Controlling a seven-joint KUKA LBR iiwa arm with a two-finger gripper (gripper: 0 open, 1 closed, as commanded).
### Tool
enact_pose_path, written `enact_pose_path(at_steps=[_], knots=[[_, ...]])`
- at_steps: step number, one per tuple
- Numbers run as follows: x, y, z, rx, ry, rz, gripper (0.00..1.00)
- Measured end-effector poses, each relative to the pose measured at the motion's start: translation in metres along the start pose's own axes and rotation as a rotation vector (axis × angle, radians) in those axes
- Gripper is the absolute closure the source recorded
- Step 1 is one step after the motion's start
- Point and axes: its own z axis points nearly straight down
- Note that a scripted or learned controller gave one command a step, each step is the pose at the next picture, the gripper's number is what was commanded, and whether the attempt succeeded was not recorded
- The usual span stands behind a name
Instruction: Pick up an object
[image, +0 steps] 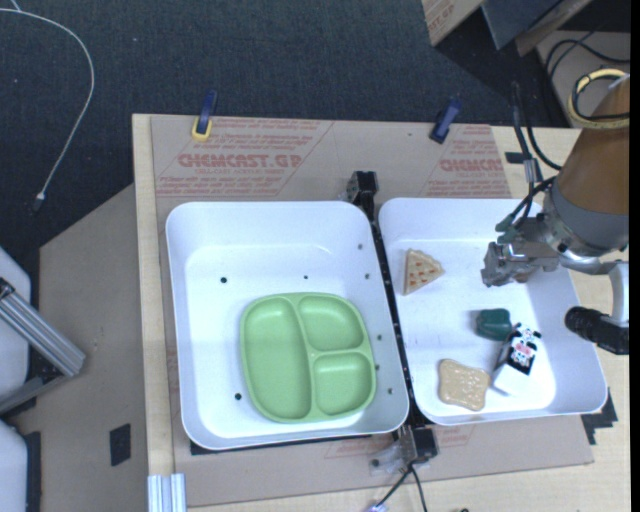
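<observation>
The gripper (508, 262) hangs over the right bin (440, 225), its fingers too blurred to tell whether they are open or closed, and nothing visible is in them. Below it lie candidates — a dark green block (493, 323) touching a small black-and-white carton (519, 355), a toast slice (463, 384) near the front rim, and a pizza wedge (421, 270) near the divider. A descent between the crowded block and carton may nudge both aside or close on neither. The left bin (200, 260) holds a green divided plate (306, 355), its three compartments bare.
</observation>
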Motion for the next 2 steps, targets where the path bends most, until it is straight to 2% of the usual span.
enact_pose_path(at_steps=[1,2], knots=[[0.0,0.001,-0.032,0.004,0.0,0.0,1.0],[0.053,-0.002,-0.031,0.01,0.002,-0.002,1.0]])
